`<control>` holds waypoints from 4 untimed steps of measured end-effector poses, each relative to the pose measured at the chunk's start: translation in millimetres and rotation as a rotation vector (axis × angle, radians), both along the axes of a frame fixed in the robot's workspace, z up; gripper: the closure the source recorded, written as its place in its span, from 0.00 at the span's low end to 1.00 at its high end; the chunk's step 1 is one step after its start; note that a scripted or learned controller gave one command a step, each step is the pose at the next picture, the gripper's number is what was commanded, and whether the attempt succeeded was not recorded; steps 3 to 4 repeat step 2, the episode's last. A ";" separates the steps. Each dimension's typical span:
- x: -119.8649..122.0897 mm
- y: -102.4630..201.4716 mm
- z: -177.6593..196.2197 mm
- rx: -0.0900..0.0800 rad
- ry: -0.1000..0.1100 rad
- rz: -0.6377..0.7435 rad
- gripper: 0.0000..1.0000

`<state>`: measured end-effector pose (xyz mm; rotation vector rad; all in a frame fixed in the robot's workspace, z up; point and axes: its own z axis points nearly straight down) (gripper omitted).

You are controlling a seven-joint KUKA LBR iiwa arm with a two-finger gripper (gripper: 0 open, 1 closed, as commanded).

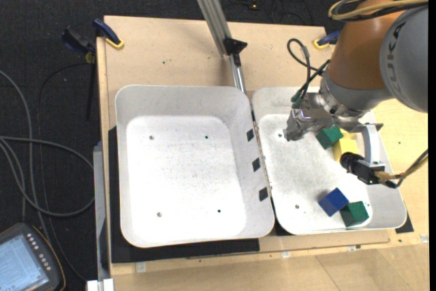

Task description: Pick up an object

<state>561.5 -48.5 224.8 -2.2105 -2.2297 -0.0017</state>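
My gripper [296,129] hangs over the upper left part of the right bin [300,167], with nothing visibly in it. Just to its right lie a green block [330,136] and a yellow block [348,146], partly hidden under the wrist. A blue block [334,202] and a second green block [355,213] sit together near the bin's front right corner, well clear of the gripper.
The left bin [184,167] lies beside the right one, their rims meeting at mid-bench. A slanted metal pole [208,0] reaches in from the back. Cables and a black connector [355,165] trail from the arm over the right bin's right side.
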 end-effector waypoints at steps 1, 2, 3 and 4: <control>-4.9 54.6 -6.8 0.000 0.001 0.000 1.00; -22.2 104.2 8.1 0.000 -0.001 0.000 1.00; -22.2 104.2 8.1 0.000 -0.001 0.000 1.00; -22.2 104.2 8.1 0.000 -0.001 0.000 1.00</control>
